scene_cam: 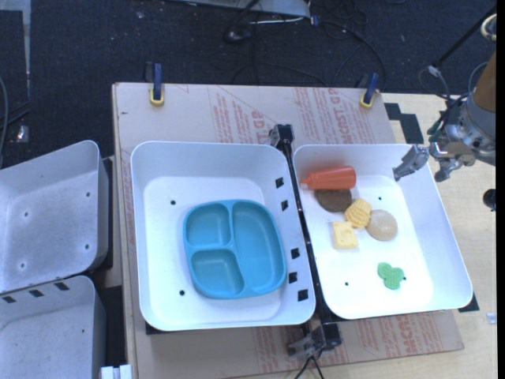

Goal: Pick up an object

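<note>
Camera view: gripper point(422, 164) at upper right rim of right bin point(446, 235), fingers spread, nothing betw them. Nearest item, orange carrot-like piece point(330, 178), lies well left of jaws; brown disc point(334, 199), yellow waffle piece point(357, 212), beige round point(383, 226), yellow square point(345, 234) below-left. Green piece point(390, 275) further down.

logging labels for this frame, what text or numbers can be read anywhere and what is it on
Red printed lettering on the brown board under the bins: it runs along the top edge and again along the bottom edge, but it sits at odd angles and is too blurred to read.
Blue divided plate, white bins and toy food: no text.
</note>
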You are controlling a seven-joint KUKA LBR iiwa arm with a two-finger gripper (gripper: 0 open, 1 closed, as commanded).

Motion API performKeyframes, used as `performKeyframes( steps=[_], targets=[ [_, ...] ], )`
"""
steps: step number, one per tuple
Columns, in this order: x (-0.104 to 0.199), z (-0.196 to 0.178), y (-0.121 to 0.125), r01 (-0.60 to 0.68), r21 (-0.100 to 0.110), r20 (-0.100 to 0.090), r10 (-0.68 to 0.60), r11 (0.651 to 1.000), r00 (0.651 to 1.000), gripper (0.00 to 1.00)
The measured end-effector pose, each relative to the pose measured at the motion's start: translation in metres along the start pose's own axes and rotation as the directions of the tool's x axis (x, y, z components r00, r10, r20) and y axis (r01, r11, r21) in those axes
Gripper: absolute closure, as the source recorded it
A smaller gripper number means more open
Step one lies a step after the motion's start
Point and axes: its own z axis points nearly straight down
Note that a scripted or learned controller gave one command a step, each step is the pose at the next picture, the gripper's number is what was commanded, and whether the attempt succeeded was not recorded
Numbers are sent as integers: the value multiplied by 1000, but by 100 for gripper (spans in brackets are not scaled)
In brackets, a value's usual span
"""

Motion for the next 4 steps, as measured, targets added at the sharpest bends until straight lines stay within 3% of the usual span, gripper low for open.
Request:
performKeyframes(
  steps=[2, 3, 4],
  targets=[
    [7, 108, -3, -2, 6, -2, 2, 1000, 1000, 0],
    [4, 137, 1, -4, -13, 6, 4, 1000, 1000, 0],
    [4, 125, 2, -2, -16, 7, 2, 1000, 1000, 100]
  ],
)
